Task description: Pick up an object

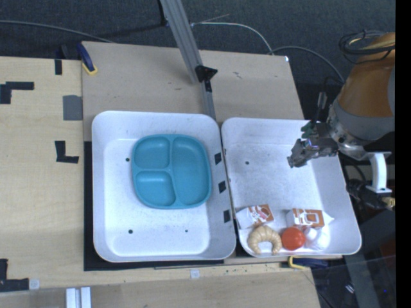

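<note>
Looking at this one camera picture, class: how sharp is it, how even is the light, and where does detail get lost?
Camera view: light is soft and even, with faint shadows along the bin walls; the whole frame is slightly blurred, so the printing on the packets cannot be read; the gripper is a dark smear, its shape unclear; the blue divided plate shows no strong glare.

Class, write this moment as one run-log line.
end effector: above right bin, far side, nothing seen held | croissant, tomato: near edge | blue tray: left bin
</note>
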Robot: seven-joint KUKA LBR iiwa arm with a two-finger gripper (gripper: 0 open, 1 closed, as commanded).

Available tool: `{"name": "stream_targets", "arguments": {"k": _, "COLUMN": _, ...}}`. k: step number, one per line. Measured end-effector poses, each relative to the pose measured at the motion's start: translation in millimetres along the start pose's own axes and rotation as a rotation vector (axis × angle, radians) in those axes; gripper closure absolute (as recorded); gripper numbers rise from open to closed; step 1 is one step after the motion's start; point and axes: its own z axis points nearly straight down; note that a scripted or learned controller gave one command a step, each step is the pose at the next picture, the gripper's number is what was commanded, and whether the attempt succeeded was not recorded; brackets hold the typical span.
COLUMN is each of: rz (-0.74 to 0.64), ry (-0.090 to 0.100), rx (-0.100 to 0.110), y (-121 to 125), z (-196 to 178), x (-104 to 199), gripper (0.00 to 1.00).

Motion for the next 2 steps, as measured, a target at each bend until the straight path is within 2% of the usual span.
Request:
{"name": "stream_targets", "arguments": {"k": 1, "rz": 0.0, "ry": -0.001, "rx": 0.002, "y": 18, "z": 15, "x": 53, "gripper": 1.0}}
{"name": "stream_targets", "arguments": {"k": 2, "rz": 0.0, "ry": 0.0, "rx": 0.001, "y": 28, "z": 9, "x": 103, "gripper": 1.0}}
